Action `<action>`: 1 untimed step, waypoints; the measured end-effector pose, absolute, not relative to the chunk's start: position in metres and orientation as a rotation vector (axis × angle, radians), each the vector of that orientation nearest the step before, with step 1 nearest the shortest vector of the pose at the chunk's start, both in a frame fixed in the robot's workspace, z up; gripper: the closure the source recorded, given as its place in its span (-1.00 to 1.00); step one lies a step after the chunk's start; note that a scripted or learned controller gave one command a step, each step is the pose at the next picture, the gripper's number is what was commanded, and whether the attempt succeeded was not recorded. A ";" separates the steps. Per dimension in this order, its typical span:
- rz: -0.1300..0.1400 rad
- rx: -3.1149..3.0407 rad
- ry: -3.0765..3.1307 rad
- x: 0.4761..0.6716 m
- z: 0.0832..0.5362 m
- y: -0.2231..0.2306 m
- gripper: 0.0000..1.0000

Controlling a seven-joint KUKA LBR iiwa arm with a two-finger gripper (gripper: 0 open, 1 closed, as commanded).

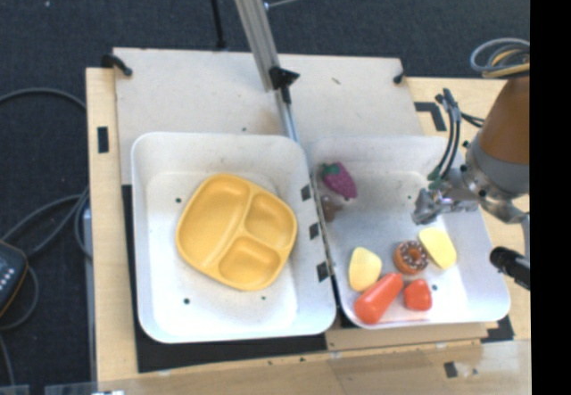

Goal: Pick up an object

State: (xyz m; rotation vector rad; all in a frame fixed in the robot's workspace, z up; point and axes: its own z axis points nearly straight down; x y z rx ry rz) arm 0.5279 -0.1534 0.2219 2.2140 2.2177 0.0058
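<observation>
- Camera view: the bench [250, 90] carries two white bins side by side.
- The left bin [161, 179] holds a yellow divided tray [236, 230].
- The right bin [384, 166] holds small toy foods.
- The arm [504, 139] reaches in from the right; its hand [434, 203] hangs low over the right bin. I cannot tell how far it is open, nor whether it grips anything.
- A purple piece [338, 179] lies near the bin's left wall.
- Clustered at the front: orange carrot [378, 296], pale yellow piece [364, 267], yellow piece [438, 247], red piece [417, 295], brown donut [411, 256].
</observation>
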 end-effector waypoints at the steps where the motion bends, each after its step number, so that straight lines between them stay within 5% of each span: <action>1: 0.004 2.213 2.221 0.530 0.255 -0.155 1.00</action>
